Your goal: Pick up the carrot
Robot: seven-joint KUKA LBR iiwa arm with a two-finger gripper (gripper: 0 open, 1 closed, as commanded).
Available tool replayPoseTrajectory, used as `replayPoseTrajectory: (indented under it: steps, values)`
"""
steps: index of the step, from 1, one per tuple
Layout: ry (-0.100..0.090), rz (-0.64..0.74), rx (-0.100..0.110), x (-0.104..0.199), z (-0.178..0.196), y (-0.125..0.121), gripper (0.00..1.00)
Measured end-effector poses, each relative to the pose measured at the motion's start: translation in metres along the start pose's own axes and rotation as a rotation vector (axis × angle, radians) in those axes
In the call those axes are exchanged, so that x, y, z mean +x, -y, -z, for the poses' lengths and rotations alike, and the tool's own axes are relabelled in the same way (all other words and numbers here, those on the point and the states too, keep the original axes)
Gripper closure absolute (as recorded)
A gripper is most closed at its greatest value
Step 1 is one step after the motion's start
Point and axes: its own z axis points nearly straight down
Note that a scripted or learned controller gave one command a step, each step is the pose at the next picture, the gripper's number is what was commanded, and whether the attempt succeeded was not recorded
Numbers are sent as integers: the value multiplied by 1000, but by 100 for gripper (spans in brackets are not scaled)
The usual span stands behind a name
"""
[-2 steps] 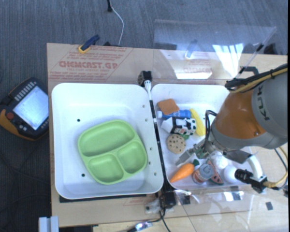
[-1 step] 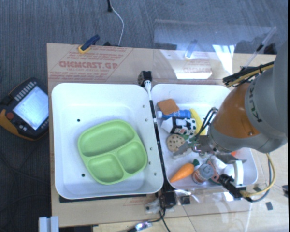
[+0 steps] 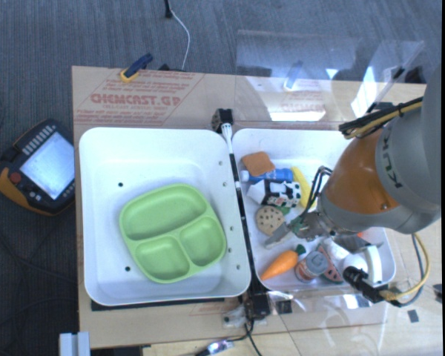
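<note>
The carrot (image 3: 280,263) lies in the right bin (image 3: 282,139), near its front left corner, orange with a green tip pointing toward the gripper (image 3: 300,227). It rests on the bin floor, tilted, with nothing gripping it.

The arm (image 3: 389,176) reaches in from the right, its orange band over the right bin's middle. Part of the word KUKA reads in dark letters on the grey shell above that band. The gripper sits low over the clutter, just above and right of the carrot — its metal fingers are tangled visually with the items beneath, and I cannot tell whether they are spread or closed. Nothing clearly sits between them.

Around it in the right bin: a brown block (image 3: 258,162) near the back, a blue item (image 3: 278,176) beside it, a black-and-white cow toy (image 3: 283,193), a yellow piece (image 3: 300,180), a round cookie (image 3: 267,218), and a can (image 3: 311,267) just right of the carrot.

The left bin (image 3: 104,162) holds a green divided plate (image 3: 173,232) with three compartments.

The brown board (image 3: 141,99) under the bins carries red print reading CHEMCAST GP — smaller lines below it are too faint to read. A blue-and-yellow clip (image 3: 136,66) sits at its back edge. A pendant (image 3: 35,167) with a lit screen lies on the carpet to the left.
</note>
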Motion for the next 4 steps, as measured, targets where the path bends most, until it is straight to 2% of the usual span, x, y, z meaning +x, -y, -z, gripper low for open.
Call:
replayPoseTrajectory:
  steps: [1, 2, 3, 4]
  values:
    - [-5, 35, 0, -2, 0, 0, 0]
    - [-2, 310, -3, -3, 0, 0, 0]
    - [-5, 309, -3, -2, 9, -2, 100]
    - [-6, 309, -1, -2, 9, -1, 0]
